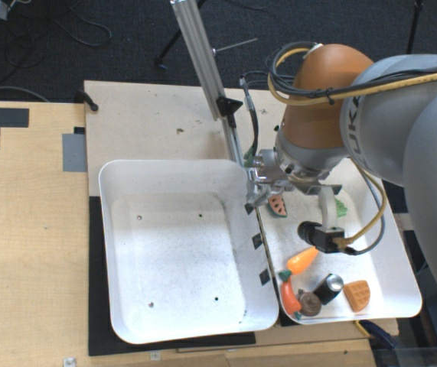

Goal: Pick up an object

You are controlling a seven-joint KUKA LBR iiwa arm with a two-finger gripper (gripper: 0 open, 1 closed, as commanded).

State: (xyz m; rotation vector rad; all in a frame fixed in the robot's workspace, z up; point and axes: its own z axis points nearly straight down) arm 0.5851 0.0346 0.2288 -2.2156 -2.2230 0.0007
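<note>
Wooden bench (19, 205), two white bins (172, 251), arm (356, 121) bent over right bin, end effector (268, 193) grip state unclear

Much of the right-hand shallow white bin (402, 300) is covered by the grey arm with its orange band (371, 105), which is itself cut off by the right edge. The two-finger gripper (268, 193) is largely masked by the wrist. A small green object (341, 207) is half hidden and cannot be identified.
</note>
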